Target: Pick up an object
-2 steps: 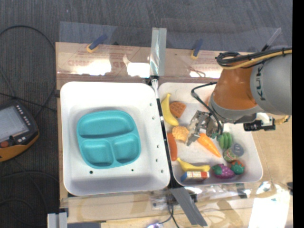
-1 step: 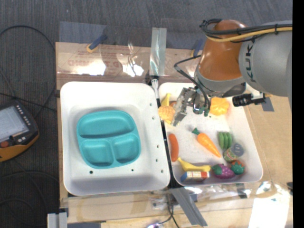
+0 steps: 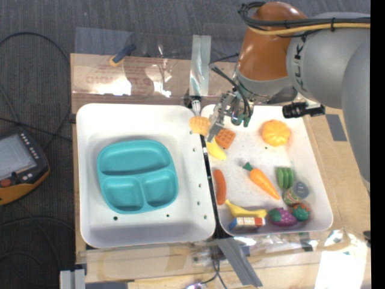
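My gripper (image 3: 227, 118) hangs over the back left corner of the right bin (image 3: 319, 179), below the orange band of the arm. Just under it lies an orange waffle-like piece (image 3: 225, 139), with a yellow piece (image 3: 215, 152) beside it. A small orange-yellow item (image 3: 200, 124) rests at the divider between the bins, just left of the gripper. I see nothing clearly lifted.
The right bin also holds a yellow-orange pumpkin (image 3: 275, 132), a carrot (image 3: 263, 181), a green vegetable (image 3: 284, 177), a can (image 3: 297, 191), purple grapes (image 3: 283, 217), a banana (image 3: 243, 209) and a red sausage (image 3: 220, 186). A teal compartment tray (image 3: 138, 174) lies in the left bin (image 3: 90, 131).
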### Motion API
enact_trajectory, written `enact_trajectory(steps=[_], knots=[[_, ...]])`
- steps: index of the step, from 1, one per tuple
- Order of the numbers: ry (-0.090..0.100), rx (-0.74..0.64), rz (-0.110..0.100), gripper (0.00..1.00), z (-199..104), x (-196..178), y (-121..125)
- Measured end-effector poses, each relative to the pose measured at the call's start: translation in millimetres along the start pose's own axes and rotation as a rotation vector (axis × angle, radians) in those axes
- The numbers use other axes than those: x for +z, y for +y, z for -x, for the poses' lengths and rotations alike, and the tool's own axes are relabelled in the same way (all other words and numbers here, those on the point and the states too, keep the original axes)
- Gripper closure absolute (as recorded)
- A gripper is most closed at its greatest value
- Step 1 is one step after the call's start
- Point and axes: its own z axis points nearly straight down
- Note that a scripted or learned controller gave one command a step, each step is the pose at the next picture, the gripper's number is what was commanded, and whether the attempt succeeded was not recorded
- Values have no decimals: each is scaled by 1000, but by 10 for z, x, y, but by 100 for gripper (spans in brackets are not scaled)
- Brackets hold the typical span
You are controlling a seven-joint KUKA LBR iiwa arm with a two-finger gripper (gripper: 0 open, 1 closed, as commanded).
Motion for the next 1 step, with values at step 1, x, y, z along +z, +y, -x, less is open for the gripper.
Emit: enact_trajectory(steps=[1], knots=[[2,130,-1,100,-699,-247,216]])
